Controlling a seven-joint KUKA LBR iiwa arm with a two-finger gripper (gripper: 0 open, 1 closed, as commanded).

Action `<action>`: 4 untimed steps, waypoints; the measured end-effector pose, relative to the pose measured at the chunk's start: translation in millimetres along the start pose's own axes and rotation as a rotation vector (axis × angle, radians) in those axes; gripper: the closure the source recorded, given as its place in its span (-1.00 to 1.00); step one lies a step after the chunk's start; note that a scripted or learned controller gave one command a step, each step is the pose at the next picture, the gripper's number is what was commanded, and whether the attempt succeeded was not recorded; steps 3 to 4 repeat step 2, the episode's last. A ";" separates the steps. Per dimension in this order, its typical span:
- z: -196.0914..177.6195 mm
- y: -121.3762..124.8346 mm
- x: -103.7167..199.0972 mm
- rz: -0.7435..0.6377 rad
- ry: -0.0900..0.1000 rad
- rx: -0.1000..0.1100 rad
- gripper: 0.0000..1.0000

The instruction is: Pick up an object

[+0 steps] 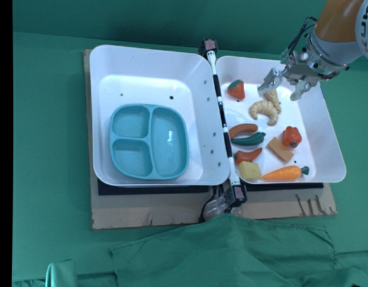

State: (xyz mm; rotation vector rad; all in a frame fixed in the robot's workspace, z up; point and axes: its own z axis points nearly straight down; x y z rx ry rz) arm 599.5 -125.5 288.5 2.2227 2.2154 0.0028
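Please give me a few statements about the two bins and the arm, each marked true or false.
1. The blue divided plate lies in the left bin. True.
2. The carrot lies near the front of the right bin. True.
3. The strawberry sits on the blue divided plate. False: it lies in the right bin, near the divider.
4. The gripper hangs above the left bin. False: it is above the right bin, by the croissant.
5. The croissant is between the fingers. False: it lies on the bin floor.
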 end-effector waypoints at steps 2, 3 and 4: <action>54.4 17.0 -59.9 0.004 -0.005 -0.007 1.00; 54.4 17.0 -59.9 0.004 -0.005 -0.007 1.00; 54.4 17.0 -59.9 0.004 -0.005 -0.007 1.00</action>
